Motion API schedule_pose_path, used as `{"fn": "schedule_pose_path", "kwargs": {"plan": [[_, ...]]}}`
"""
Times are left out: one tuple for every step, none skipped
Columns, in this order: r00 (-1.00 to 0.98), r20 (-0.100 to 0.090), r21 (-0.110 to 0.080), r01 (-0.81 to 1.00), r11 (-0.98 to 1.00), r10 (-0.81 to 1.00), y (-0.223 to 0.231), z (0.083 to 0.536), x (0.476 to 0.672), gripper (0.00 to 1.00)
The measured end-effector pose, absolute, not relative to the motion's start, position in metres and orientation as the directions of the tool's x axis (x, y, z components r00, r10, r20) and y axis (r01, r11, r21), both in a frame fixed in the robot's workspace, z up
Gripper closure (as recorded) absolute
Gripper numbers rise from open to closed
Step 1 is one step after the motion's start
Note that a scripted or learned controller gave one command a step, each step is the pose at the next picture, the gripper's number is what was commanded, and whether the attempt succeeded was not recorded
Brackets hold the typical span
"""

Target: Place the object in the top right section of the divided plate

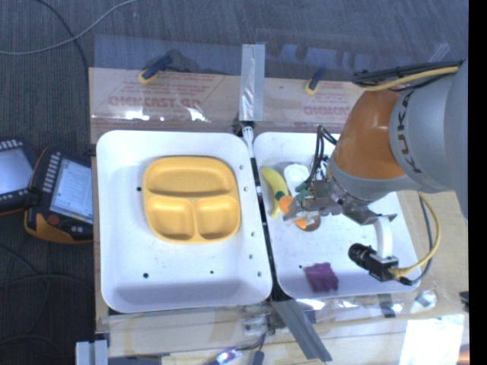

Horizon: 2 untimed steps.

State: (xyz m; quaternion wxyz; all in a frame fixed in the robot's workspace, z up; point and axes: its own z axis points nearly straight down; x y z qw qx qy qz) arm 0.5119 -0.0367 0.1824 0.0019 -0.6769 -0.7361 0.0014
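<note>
The bench (pixel 106 101), seemingly cardboard-topped, bears two white bins (pixel 114 280).

Glossy yellow plastic divided plate (pixel 192 198), smooth white plastic bins (pixel 122 280), matt brown cardboard backing (pixel 175 93)

Robotics lab, plainly: 1 grey and orange KUKA arm (pixel 396 143) reaching over 2 white bins (pixel 114 226) on a bench. Left of the bins, a teach pendant (pixel 65 196) on grey carpet. Behind the bins, clamps (pixel 156 67) pinning clear sheeting, and loose cables (pixel 91 17).
</note>
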Motion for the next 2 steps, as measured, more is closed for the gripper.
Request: {"fn": "schedule_pose_path", "kwargs": {"plan": [[-0.295,0.0,-0.003,0.955,0.295,0.955,0.067,0.223,0.511,1.0],[-0.332,0.0,-0.003,0.943,0.332,0.943,0.146,0.198,0.483,1.0]]}}
